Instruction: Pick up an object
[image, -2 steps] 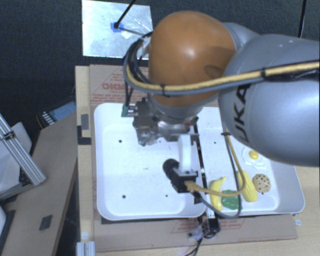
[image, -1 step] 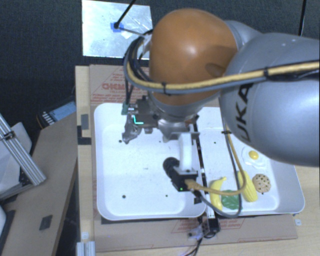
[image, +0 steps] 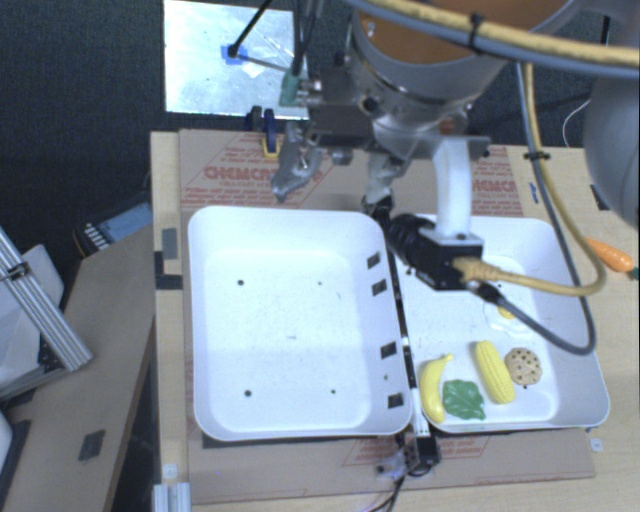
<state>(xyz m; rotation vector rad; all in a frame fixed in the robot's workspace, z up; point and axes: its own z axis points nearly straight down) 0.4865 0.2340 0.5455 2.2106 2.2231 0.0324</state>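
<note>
Gripper (image: 330, 190) high over far rim of left bin (image: 215, 240), well apart from objects; jaw state cannot tell.
Targets lie in near corner of right bin (image: 570, 300): banana (image: 433, 385), green piece (image: 464, 399), corn cob (image: 493, 371), cookie (image: 522, 366).
Advice: traverse right, descend on cookie, outermost item of cluster.
Count: 2 bins, 4 objects, one each.

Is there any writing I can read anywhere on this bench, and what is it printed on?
"CHEMCA...": red print on the brown cardboard sheet under the white bins; the rest is hidden by the arm.
Red print on the cardboard's right part: too blurred to read.
</note>
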